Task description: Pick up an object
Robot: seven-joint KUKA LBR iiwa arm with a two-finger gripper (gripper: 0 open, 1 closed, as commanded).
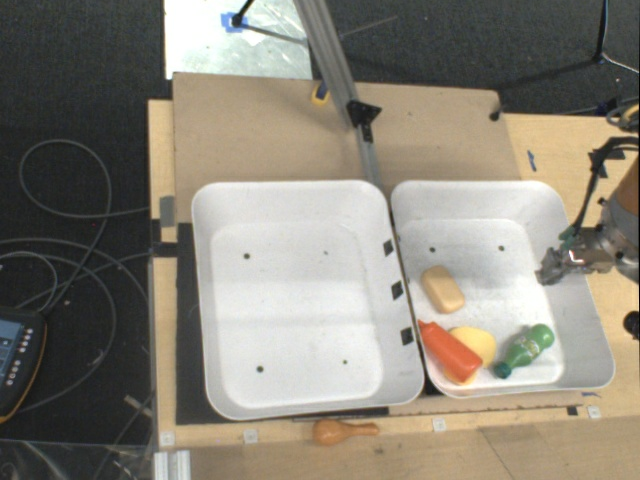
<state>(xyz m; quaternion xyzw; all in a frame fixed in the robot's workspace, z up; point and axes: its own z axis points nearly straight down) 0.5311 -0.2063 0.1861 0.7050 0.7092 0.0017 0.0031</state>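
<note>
While the gripper (556, 266) hung at the right rim of the right-hand shallow white bin (470, 200), too blurred for me to tell its state, nothing had been picked up. A tan rounded block (442, 289), an orange-red carrot-shaped toy (449, 353), a yellow rounded piece (476, 342) and a small green bottle (524, 350) lay inside. I judged this the approach: next it needed to move inward and descend over one object.

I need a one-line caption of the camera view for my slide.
Gripper over the right bin's right edge; inside lie a tan block, orange carrot and green bottle.
</note>
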